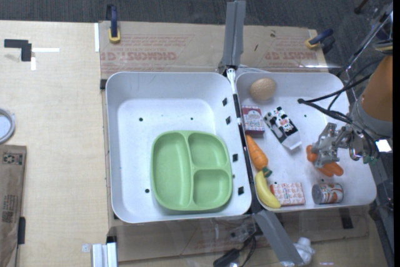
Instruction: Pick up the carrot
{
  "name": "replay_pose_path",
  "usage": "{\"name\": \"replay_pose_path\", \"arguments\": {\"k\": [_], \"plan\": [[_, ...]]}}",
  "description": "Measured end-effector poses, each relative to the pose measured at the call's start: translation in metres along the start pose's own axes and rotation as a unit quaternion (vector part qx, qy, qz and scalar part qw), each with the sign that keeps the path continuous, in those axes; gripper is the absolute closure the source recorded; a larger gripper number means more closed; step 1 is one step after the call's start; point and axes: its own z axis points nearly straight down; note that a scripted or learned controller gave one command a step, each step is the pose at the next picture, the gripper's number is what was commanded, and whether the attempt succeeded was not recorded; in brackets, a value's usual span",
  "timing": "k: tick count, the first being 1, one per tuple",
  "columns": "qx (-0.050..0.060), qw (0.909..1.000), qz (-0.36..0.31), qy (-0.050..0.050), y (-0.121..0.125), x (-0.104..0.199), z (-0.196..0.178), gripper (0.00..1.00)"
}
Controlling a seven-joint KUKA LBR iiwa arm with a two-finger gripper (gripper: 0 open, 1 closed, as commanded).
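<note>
The carrot (255,151) is orange with a green end. It lies along the left wall of the right bin (359,196), just below a small red box (252,120). My gripper (326,148) hangs low over the right part of the same bin, well to the right of the carrot. Directly under and around the gripper sits another orange object (331,167), partly covered by the metal hand. Nothing shows between the gripper and the carrot itself.
The right bin also holds a brown egg-shaped item (263,89), a black-and-white carton (282,125), a banana (267,191), a patterned packet (289,194) and a can (327,192). A green divided plate (191,170) lies in the left bin (125,134).
</note>
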Motion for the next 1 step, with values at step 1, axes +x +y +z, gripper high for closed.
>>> {"name": "replay_pose_path", "arguments": {"k": [1], "plan": [[0.000,0.9973,0.073,0.000,0.0656,-0.0029,-0.0664,1.00]]}}
